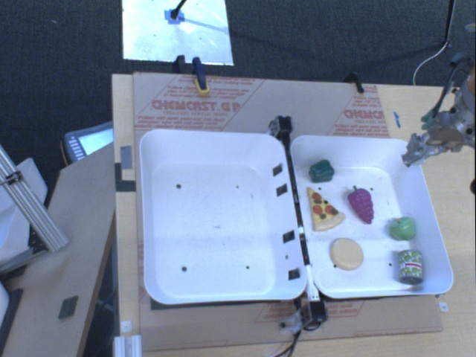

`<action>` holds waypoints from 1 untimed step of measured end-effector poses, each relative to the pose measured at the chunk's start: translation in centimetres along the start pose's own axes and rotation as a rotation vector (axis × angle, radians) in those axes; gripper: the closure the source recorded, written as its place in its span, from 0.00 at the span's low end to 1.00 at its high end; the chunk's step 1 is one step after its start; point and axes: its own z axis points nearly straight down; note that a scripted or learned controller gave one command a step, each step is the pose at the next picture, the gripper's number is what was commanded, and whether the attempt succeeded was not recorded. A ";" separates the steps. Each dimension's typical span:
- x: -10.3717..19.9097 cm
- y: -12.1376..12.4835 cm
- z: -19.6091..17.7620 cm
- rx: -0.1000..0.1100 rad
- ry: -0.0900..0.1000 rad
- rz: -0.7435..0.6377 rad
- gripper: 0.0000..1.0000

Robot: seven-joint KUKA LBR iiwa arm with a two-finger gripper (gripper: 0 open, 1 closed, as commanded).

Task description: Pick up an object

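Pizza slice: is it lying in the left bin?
No. The pizza slice lies in the right bin, beside the grapes, just across the divider from the left bin.

Brightness: I see my bench evenly and fairly brightly lit, while the dark floor at 12 o'clock stays dim.
Glare: the metal plate (177, 21) at 11 o'clock shines washed-out white; both white bins (216, 222) look near overexposed, their inner walls hard to read.
Shadows: soft and short, faint beneath the toys at 4 o'clock.
Sharpness: the picture is low in detail and slightly grainy; my gripper (416, 155) at 3 o'clock looks blurred.
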 end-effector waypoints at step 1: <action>11.2 -2.9 -8.7 -0.005 0.003 -0.008 1.00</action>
